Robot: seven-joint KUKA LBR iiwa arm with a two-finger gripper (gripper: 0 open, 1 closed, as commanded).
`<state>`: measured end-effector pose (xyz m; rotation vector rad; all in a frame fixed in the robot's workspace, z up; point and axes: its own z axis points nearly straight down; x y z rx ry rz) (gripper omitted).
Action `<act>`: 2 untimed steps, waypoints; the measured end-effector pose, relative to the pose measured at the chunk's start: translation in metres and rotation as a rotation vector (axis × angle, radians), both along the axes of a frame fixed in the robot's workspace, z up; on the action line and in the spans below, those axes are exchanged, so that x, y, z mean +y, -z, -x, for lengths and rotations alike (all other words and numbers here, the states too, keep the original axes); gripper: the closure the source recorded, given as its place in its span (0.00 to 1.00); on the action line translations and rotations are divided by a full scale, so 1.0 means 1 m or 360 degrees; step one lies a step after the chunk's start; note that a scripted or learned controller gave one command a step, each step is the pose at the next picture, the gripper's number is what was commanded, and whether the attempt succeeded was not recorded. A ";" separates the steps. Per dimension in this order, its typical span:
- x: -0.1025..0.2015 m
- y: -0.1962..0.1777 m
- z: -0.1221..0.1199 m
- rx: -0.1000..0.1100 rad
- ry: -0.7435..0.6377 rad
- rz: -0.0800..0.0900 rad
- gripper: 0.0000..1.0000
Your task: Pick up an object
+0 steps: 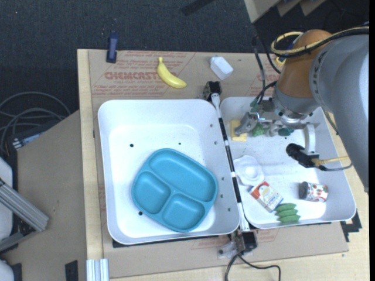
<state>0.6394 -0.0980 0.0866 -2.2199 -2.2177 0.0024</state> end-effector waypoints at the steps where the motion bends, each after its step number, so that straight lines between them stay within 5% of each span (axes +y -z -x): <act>1: -0.006 0.002 -0.020 0.0061 0.0015 0.0003 0.00; 2: -0.008 -0.010 -0.021 0.0051 0.0012 0.0013 1.00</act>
